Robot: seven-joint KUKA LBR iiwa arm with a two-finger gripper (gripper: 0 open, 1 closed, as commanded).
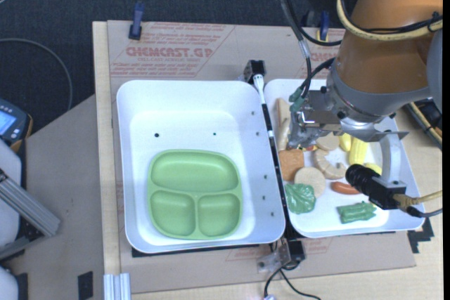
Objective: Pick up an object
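Observation:
My gripper [304, 131] hangs low over the left part of the right bin [394, 221], under the arm's orange band and grey wrist. Right beneath and around it lie toy foods: an orange-brown piece [290, 163], a round beige biscuit [310, 179], a pale ring-shaped piece [328, 164] and a long beige stick [282, 114]. Nearer the front are a green leafy piece [300, 199], a red sausage [343, 187] and a green block [356, 211]. A yellow corn piece [357, 149] shows beside the wrist. The arm hides what lies in the back of this bin.
The left bin [133, 151] holds a green divided plate [195, 193]. A black rail [268, 133] runs along the wall between the two bins. A black fitting with a cable [373, 187] juts from the arm over the right bin's front.

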